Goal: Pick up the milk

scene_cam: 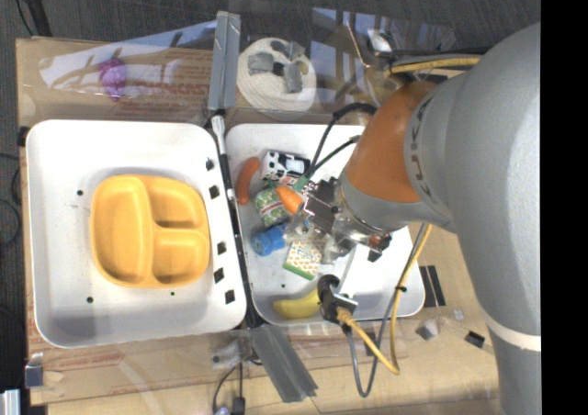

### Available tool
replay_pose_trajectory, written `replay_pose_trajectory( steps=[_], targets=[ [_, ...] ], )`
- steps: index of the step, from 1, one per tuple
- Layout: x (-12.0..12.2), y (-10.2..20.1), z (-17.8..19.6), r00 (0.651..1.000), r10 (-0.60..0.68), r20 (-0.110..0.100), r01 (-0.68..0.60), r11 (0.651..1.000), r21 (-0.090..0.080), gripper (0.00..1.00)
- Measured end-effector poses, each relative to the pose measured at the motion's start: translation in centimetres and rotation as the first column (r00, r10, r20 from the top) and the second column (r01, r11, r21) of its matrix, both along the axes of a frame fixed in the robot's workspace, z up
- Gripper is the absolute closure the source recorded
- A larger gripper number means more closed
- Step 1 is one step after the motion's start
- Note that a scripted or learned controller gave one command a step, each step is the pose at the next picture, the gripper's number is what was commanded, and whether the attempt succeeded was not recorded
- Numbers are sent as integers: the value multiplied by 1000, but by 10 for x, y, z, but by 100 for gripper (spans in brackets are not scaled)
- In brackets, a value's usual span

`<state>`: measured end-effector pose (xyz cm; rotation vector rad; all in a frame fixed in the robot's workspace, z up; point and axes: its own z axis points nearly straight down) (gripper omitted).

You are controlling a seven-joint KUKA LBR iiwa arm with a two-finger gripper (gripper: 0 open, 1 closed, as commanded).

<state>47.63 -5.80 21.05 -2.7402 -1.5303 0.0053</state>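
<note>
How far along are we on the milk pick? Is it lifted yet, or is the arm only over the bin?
Nothing looks done yet. The small black-and-white cow-patterned milk carton lies in the right white bin, at its far side beside a green can. In hand: the grey arm's gripper is low over the pile of toys, nearer the camera than the milk. Left: reach the carton, grasp it, lift it.

Yellow divided tray (152, 228) in left bin (55, 161); banana (296, 308), blue cylinder (269, 241), perhaps carrot (290, 200), right bin (390, 298).
</note>
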Motion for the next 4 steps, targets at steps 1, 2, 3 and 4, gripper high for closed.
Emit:
replay_pose_trajectory(
  steps=[1, 2, 3, 4],
  targets=[
    [-1, -40, 12, 966, -259, -3, 259, 966, -1, 100],
    [-1, -50, 12, 997, 83, -4, -83, 997, 4, 100],
    [-1, -67, 10, 982, -188, 0, 188, 982, 0, 100],
    [0, -138, 1, 999, 45, 2, -45, 999, 0, 100]
  ],
)
